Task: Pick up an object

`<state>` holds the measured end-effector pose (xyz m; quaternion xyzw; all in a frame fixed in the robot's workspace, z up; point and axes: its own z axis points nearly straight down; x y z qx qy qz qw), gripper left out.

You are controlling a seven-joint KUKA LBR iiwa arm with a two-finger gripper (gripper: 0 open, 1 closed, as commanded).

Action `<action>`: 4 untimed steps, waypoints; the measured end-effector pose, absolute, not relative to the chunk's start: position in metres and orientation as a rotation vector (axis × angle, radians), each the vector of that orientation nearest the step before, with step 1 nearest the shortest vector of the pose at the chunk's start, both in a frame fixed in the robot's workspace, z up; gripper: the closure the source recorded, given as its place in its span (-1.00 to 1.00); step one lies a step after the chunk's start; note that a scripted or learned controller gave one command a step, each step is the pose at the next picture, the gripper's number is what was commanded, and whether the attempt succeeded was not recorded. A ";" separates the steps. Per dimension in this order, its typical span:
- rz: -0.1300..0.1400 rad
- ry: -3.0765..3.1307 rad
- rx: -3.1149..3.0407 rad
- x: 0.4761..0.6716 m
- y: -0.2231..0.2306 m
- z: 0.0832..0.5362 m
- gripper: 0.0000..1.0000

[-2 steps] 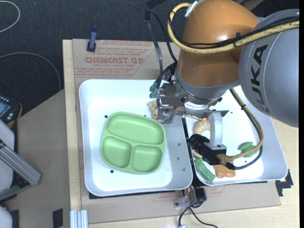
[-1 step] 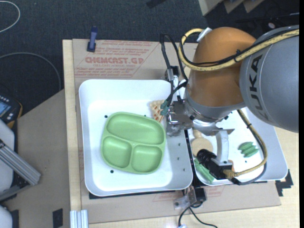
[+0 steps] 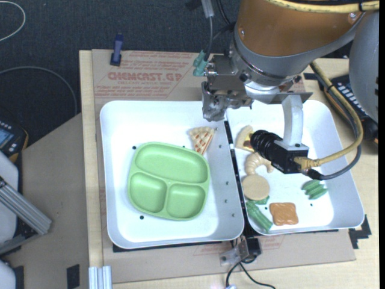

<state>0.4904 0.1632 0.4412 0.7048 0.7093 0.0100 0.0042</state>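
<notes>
The two white bins (image 3: 114,161) sit side by side on a brown cardboard sheet (image 3: 150,77) with red print. A blue clip (image 3: 117,50) is at the far left corner of this sheet. The cardboard lies on a light wooden board (image 3: 78,179). Behind it the floor is a dark carpet (image 3: 54,23), and thin white cables (image 3: 15,17) lie on it at the left.

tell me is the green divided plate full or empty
Empty: all three compartments of the green divided plate show bare green. The pizza slice lies beside it in the left bin.
</notes>
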 end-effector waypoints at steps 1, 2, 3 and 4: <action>-0.018 2.234 2.219 0.476 0.228 0.330 1.00; -0.009 2.223 2.224 0.478 0.224 0.308 1.00; -0.001 2.222 2.223 0.479 0.225 0.320 1.00; 0.002 2.222 2.223 0.479 0.225 0.330 1.00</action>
